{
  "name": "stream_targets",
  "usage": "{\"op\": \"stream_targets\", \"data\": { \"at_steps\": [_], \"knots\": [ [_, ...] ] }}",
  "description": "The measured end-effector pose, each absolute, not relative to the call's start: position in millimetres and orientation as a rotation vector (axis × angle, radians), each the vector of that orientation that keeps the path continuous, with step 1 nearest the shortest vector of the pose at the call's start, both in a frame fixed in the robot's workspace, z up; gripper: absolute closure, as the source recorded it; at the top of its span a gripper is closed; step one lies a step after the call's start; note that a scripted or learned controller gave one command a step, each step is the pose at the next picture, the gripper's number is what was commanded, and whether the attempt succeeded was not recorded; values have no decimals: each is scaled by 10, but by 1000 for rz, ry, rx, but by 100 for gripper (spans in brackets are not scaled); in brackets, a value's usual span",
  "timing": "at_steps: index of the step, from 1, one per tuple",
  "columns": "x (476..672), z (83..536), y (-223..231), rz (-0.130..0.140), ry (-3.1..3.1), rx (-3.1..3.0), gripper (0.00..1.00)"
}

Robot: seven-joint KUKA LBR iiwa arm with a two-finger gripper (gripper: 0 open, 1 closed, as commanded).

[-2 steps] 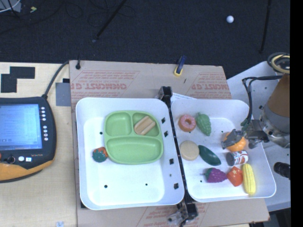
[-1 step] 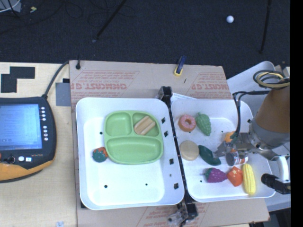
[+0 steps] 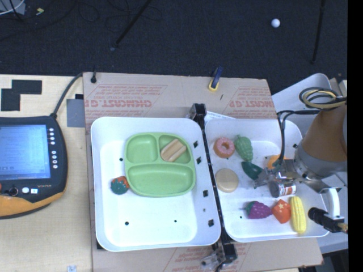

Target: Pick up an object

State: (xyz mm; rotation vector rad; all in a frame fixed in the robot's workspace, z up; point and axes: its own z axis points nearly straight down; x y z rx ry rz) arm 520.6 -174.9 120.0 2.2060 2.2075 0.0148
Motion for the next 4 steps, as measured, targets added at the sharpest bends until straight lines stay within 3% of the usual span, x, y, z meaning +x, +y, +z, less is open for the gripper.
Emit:
{"op": "stream_targets", "data": {
  "at_steps": [1,3,4],
  "knots": [
    [5203,1292,-1783,11,2196,2212,100],
    [5256,2299,-1854,1,2221,2219,100],
    [5211,2187,-1306,-1,2230,2221,100]
  ]
}}
